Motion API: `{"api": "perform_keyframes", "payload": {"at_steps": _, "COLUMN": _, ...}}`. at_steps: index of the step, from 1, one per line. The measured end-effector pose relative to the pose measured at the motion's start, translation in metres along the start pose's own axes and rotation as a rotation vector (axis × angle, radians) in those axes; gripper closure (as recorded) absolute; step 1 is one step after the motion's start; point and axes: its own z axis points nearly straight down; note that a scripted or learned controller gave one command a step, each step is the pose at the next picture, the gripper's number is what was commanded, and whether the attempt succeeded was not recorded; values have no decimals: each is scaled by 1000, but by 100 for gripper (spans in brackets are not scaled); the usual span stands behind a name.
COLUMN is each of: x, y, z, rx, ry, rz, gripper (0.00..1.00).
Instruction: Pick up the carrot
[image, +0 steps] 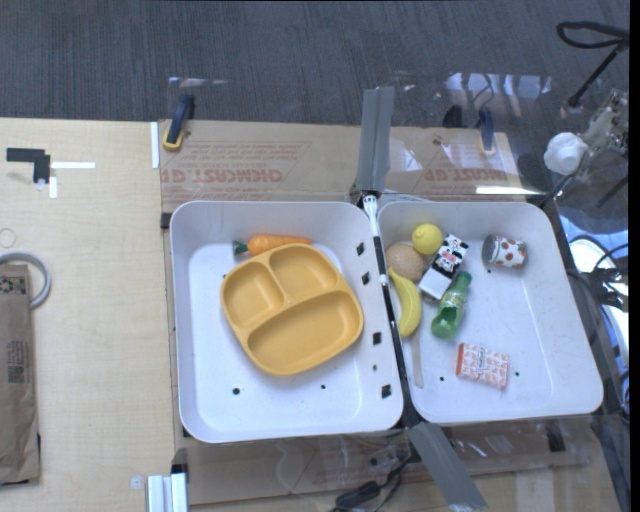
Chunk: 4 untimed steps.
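Observation:
The carrot is orange with a small green top at its left end. It lies flat in the left bin, against the far edge of a yellow divided plate, near the bin's back wall.
The right bin holds a banana, a lemon, a brown round fruit, a green bottle, a small black-and-white carton, a tipped cup and a red-patterned packet. A grey divider runs between the bins.

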Motion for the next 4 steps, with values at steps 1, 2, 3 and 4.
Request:
{"api": "perform_keyframes", "payload": {"at_steps": 1, "x": -1, "y": -20, "z": 40, "rx": -2, "ry": 2, "rz": -448, "gripper": 100}}
{"api": "perform_keyframes", "payload": {"at_steps": 2, "x": -22, "y": -11, "z": 24, "rx": -2, "ry": -1, "rz": -758, "gripper": 100}}
{"api": "perform_keyframes", "payload": {"at_steps": 3, "x": -22, "y": -11, "z": 7, "rx": -3, "ry": -2, "rz": -1080, "gripper": 100}}
{"api": "perform_keyframes", "payload": {"at_steps": 4, "x": -22, "y": -11, "z": 16, "rx": -5, "ry": 0, "rz": -1401, "gripper": 100}}
